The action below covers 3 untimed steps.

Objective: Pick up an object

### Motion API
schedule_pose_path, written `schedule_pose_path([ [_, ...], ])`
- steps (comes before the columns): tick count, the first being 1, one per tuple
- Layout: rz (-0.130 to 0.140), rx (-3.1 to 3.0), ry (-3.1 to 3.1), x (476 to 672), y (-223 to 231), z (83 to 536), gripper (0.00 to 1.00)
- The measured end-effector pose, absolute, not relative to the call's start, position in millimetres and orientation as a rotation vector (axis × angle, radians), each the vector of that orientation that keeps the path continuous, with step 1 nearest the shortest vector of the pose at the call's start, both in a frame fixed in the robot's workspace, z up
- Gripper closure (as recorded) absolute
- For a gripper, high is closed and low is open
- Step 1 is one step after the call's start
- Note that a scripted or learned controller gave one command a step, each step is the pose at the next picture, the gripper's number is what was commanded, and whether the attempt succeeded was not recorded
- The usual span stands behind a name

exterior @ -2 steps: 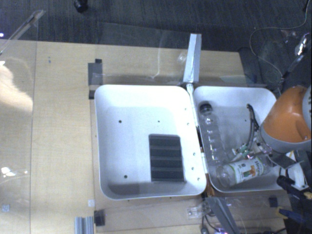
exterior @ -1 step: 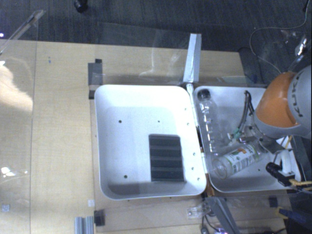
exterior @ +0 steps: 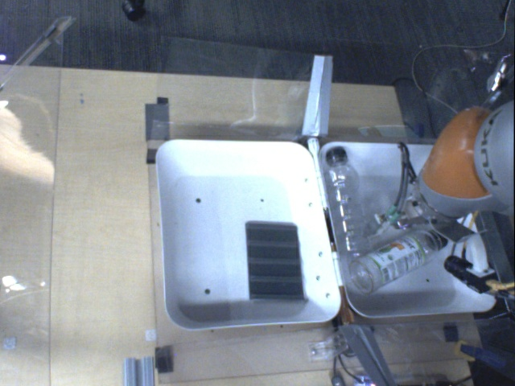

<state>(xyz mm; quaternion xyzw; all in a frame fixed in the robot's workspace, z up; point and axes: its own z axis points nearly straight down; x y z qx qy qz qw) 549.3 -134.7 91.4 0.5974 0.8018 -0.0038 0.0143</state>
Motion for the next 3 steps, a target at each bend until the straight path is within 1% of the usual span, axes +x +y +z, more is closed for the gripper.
schedule_pose_path([
  [1, -0.017, 1.797, 2.534, 561.2, -131, 92, 0.00],
  [2, -0.022, 1.789, 2.538, 611.8, -122, 93, 0.00],
  [3, 0.005, 1.792, 2.572, 589.3, -178, 122, 0.00],
])
